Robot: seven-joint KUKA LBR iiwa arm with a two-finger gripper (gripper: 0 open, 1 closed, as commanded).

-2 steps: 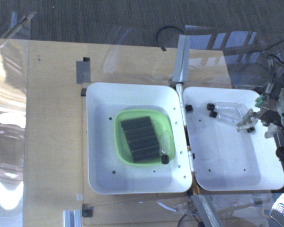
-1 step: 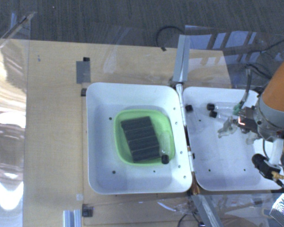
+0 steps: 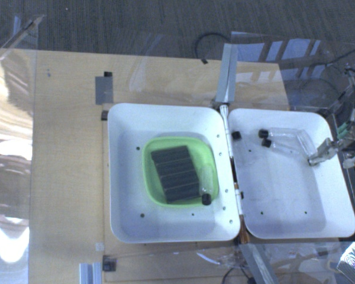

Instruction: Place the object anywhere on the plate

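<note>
Claw (image 3: 317, 156) sits low at the right edge of the right bin (image 3: 296, 218); can't tell whether it's apart or together. Nothing visibly clamped. Clear tubes (image 3: 287, 139) with black caps lie just left of it, touching or nearly so. Far left of the claw, in the left bin (image 3: 124, 176), is the green plate (image 3: 149, 176). The dark ridged block (image 3: 176, 174) lies on it, with a capped clear tube (image 3: 206, 185) at the plate's claw-side rim.

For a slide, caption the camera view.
Dark ridged block on green plate in left bin; clear tubes in right bin.
</note>
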